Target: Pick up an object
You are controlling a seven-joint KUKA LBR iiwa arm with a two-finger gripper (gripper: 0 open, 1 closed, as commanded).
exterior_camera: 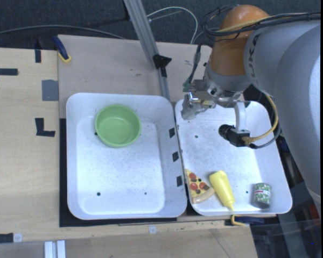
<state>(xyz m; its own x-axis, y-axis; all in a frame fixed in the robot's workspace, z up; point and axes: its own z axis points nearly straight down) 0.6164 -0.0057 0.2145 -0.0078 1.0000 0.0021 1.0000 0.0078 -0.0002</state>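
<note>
Target candidates: three small things are seen along the lower edge of the right bin (272, 160) — a pizza-slice toy (196, 186), a yellow bottle (222, 188) and a small green can (261, 194), all low in the frame, right of centre.
Yellow bottle axis: it is laid flat, long axis running from upper left to lower right, with the pizza-slice toy just beside it on the left.
Green can: it is set apart, toward the bin's lower right corner.
Gripper (192, 107): it is found at the right bin's upper left corner, above centre in the frame; nothing is seen between its fingers, and how far apart they are cannot be told from this angle.
Key relation: all three things lie well apart from the gripper, down-frame and slightly right; a run down the bin is judged necessary.
Left bin (75, 160): a green bowl (117, 125) is seen in its upper part, across the divide.
</note>
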